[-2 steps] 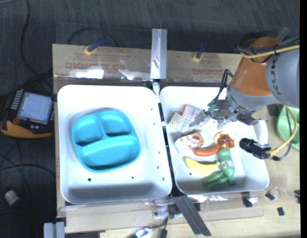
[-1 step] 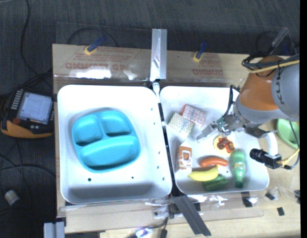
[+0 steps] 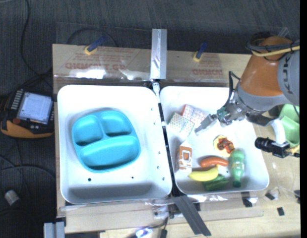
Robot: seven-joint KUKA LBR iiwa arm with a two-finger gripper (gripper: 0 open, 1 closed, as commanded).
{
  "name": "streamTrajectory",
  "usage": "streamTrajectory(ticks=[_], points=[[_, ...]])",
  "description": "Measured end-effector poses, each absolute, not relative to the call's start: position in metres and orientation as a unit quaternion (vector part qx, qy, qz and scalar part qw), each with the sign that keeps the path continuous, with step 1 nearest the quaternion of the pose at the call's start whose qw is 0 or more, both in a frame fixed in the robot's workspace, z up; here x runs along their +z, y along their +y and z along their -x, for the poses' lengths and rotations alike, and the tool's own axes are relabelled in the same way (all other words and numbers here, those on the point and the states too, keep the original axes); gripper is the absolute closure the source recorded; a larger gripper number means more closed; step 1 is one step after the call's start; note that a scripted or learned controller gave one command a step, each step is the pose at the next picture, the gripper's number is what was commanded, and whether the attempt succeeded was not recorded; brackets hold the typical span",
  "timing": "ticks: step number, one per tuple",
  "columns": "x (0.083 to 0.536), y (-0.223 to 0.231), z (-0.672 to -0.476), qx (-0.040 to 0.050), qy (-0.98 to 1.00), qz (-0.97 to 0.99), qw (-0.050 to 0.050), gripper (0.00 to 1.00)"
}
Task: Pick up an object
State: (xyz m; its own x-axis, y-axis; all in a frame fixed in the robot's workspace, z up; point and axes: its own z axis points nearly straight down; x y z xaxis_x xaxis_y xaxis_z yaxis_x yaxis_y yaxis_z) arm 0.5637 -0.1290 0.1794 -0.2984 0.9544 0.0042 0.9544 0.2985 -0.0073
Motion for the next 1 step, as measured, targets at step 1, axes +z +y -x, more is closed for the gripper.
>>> streamTrajectory(ticks=[1], points=[[0.0882,-0.1968,-0.5589,-0.0028,-0.709,0.705,-0.002,0.0]])
